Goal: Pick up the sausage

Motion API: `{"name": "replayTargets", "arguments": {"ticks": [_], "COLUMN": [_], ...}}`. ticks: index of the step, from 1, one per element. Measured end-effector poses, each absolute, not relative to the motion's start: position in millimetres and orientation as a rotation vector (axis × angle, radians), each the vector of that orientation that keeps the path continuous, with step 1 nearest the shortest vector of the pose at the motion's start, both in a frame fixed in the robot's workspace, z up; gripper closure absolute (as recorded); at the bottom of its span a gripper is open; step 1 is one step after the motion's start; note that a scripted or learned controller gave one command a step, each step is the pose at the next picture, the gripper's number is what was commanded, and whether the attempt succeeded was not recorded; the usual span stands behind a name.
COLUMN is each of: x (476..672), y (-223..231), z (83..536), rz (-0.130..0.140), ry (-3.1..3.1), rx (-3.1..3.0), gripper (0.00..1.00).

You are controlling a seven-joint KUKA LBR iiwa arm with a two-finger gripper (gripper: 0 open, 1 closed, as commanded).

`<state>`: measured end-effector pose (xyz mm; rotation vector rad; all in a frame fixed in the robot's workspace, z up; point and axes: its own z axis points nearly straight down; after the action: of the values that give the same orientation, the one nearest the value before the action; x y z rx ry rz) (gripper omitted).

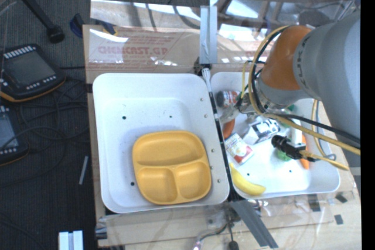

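Observation:
The sausage (228, 126) is a short reddish-brown piece lying at the left wall of the right bin (328, 180), partly covered by what lies around it. My gripper (232, 101) hangs low over the far left corner of that bin, just beyond the sausage. The grey arm with its orange band (285, 58) and looping cables covers much of it. Nothing can be made out between the fingers.
The right bin also holds a banana (246, 182) at the front left, a small red-and-white packet (239, 148), a dark green object (285, 149), a white bottle (296, 136) and a small orange piece (305, 164). A yellow divided plate (171, 165) lies in the left bin (117, 126).

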<state>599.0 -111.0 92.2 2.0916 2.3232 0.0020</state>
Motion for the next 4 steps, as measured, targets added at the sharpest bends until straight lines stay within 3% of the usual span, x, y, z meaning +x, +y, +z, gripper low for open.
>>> {"name": "replayTargets", "arguments": {"ticks": [1,2,3,4], "x": [600.3,599.9,513.2,491.0], "y": [-115.6,-109.6,-114.7,-126.3], "z": [91.5,94.3,94.3,92.4], "rz": [0.010,-0.001,-0.003,0.022], "ry": [2.312,2.477,2.531,2.128], "rx": [2.110,1.877,1.815,2.287], "gripper": [0.00,0.00,0.00,0.00]}}
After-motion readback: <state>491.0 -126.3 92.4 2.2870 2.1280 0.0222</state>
